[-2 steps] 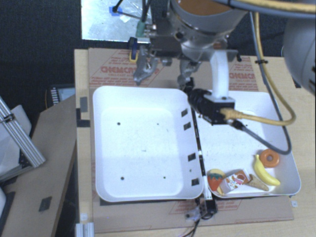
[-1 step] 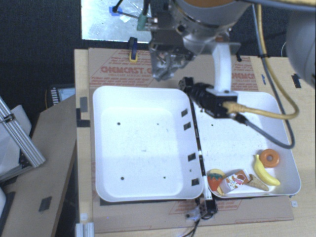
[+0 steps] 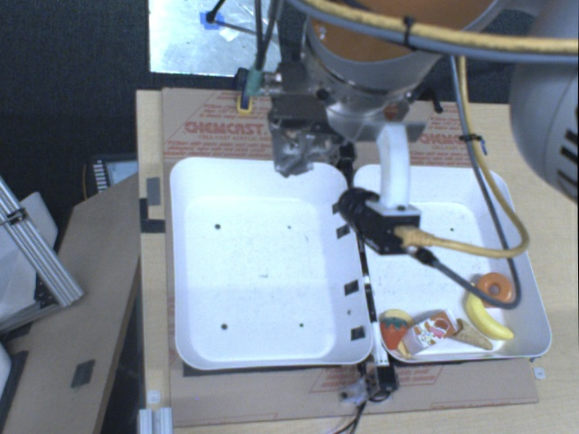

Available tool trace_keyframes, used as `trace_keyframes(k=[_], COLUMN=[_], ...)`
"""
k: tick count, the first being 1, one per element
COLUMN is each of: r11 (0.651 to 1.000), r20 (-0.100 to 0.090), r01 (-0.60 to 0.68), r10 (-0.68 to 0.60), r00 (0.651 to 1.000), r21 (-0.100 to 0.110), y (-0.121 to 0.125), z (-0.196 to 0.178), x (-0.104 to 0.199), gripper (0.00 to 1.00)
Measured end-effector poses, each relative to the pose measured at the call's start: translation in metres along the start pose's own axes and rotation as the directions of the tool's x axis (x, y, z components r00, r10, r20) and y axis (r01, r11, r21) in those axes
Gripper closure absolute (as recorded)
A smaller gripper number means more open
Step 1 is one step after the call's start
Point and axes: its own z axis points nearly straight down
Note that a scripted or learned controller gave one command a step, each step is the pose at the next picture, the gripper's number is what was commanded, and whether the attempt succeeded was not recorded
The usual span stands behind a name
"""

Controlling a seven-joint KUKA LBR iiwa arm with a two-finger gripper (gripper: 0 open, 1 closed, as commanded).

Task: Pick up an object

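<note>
My gripper [image 3: 295, 155] hangs over the far edge of the left bin [image 3: 199, 242], near the divide between the two bins, with nothing seen in it. The objects lie in the near corner of the right bin [image 3: 529, 333]: an orange ring-shaped piece [image 3: 494, 287], a yellow banana [image 3: 487, 319], a red-and-white packet [image 3: 429, 331], a red-orange round fruit [image 3: 394, 330] and a small tan wedge [image 3: 470, 336]. All of them sit well away from the gripper, toward the front right.
The grey arm with its orange band [image 3: 398, 25] fills the top of the view above both bins. A cardboard sheet [image 3: 217, 125] lies under the bins. Metal framing [image 3: 36, 260] stands at the left beyond the bench.
</note>
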Motion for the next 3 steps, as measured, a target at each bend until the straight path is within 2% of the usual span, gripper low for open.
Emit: trace_keyframes(k=[1, 2, 3], r11=[1.000, 1.000, 1.000], r20=[0.002, -0.005, 0.000], r01=[-0.010, 0.003, -0.010], r10=[0.010, -0.003, 0.010], r00=[1.000, 1.000, 1.000], r21=[0.000, -0.008, -0.006], y=[0.044, 0.002, 0.060], z=[0.050, -0.019, -0.023], x=[-0.066, -0.033, -0.107], gripper=[1.00, 1.00, 1.00])
